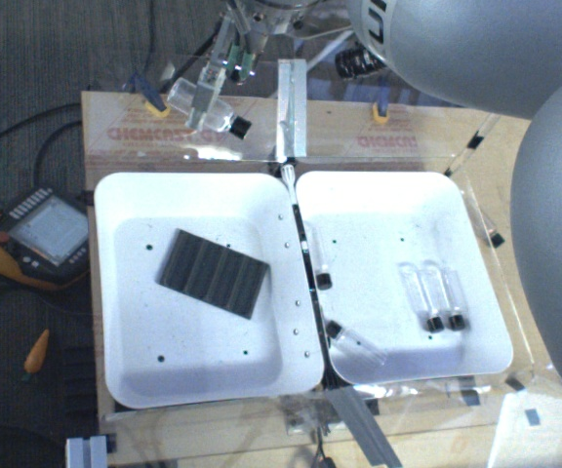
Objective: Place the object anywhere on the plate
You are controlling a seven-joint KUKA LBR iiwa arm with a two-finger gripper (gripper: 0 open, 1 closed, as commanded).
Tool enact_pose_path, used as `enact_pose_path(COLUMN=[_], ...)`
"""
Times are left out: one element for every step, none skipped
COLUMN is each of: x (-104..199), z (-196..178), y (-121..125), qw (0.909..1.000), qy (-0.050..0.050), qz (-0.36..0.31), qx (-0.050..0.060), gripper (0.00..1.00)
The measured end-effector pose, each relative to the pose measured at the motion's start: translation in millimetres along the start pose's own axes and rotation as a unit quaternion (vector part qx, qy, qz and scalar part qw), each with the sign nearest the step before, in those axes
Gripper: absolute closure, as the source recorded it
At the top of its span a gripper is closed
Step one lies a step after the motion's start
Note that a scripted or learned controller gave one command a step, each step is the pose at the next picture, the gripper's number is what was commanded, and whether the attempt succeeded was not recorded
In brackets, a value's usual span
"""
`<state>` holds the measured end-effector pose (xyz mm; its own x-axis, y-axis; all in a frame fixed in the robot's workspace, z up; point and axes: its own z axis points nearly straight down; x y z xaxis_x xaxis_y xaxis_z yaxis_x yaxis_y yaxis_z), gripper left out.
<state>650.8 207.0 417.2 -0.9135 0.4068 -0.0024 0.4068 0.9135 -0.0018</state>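
Note:
The plate [213,273] is a dark grey ribbed rectangle lying askew in the left bin [125,359]. My gripper [211,103] hangs high over the bench's back edge, behind the left bin and well up from the plate. Between its fingers sits a clear vial [224,117] with a black cap, tilted with the cap pointing down and right. The gripper is shut on it.
The right bin [476,359] holds two clear black-capped vials side by side [437,300], another vial near its front left corner [354,341] and one by the divider [318,266]. A handheld controller [42,237] lies on the floor at the left.

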Motion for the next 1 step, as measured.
enact_pose_path(x=[70.9], z=[115.8], y=[-16.7], qw=[0.9946], qy=[0.001], qz=[-0.104], qx=[-0.001], gripper=[1.00])
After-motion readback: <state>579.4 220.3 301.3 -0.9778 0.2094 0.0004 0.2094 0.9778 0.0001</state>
